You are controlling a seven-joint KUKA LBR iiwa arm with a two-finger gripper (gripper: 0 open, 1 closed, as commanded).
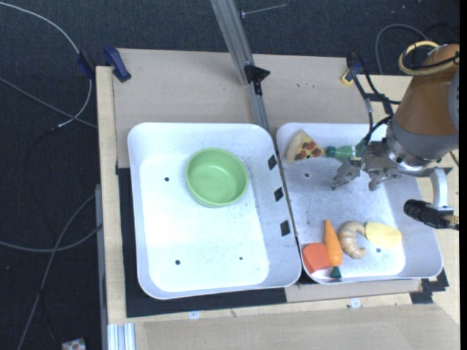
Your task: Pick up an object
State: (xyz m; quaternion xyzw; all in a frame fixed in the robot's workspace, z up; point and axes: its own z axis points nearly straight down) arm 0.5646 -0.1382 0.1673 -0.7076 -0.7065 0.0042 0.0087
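The right bin (416, 268) holds a pizza slice toy (303, 146) at its far left corner. Along its near edge lie a carrot (332, 243), a red block (315, 257), a croissant (353, 238) and a pale yellow piece (383, 234). A small green item (339, 152) lies just right of the pizza slice. My gripper (358, 181) hangs over the bare middle of this bin, open, with nothing between its fingers. It is right of the pizza slice and above the croissant in the view. A green bowl (216, 176) sits in the left bin (146, 254).
A slanted metal pole (233, 28) runs from the top down to the divide between the bins. Black clips (277, 193) line that divide. The arm's orange-banded body (427, 108) overhangs the right bin's far right corner. Cables trail on the dark floor.
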